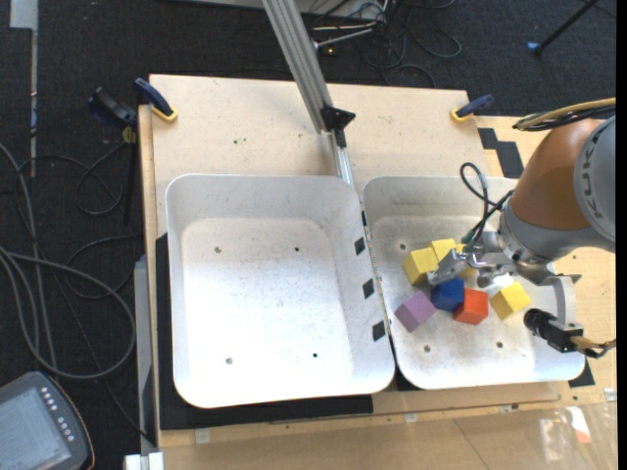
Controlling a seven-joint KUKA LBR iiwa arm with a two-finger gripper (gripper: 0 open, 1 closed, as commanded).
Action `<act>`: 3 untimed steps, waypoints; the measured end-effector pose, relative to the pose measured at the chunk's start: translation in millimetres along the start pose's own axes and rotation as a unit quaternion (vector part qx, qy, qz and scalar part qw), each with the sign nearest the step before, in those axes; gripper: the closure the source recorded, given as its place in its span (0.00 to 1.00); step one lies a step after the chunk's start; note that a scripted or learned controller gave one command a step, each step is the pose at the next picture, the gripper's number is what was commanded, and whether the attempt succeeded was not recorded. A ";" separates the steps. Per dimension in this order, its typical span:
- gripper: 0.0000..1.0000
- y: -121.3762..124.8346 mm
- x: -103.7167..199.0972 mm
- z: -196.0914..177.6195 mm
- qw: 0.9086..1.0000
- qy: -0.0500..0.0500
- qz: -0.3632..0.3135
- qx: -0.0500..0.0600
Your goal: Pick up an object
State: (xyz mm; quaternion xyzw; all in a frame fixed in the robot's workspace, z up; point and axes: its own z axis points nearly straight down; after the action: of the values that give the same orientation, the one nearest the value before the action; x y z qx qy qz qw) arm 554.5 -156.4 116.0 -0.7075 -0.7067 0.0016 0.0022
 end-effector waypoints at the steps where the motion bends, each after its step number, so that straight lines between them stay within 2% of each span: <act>1: 0.00 1.4 0.8 20.0 1.000 0.000 0.000 -0.004; 2: 1.00 1.5 0.8 9.7 1.000 0.000 0.000 -0.004; 3: 1.00 1.2 9.0 -49.9 1.000 -0.001 -0.002 -0.006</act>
State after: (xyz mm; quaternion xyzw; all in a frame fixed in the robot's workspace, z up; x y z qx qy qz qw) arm 556.0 -147.4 165.9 -0.7059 -0.7083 -0.0017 -0.0028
